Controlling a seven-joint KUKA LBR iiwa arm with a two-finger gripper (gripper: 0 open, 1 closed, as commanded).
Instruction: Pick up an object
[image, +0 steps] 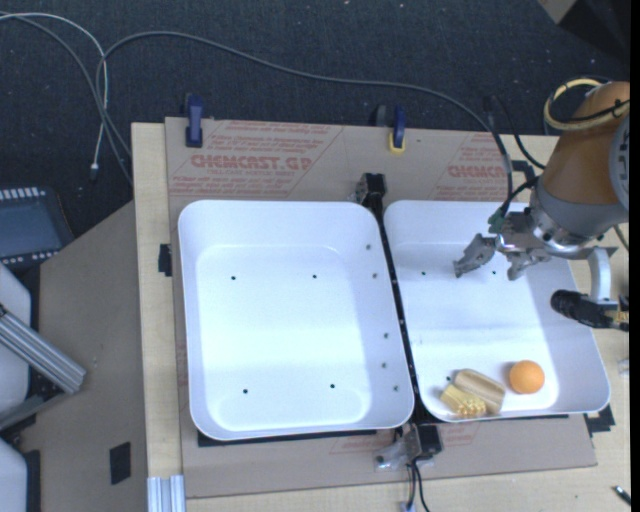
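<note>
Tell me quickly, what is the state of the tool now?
Tool: open, holding nothing, above the right bin.

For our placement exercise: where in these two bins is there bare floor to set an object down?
The left bin offers bare floor wall to wall. The right bin is bare mid-floor, between the gripper and the crowded near edge holding the corn cob and orange ball.
</note>
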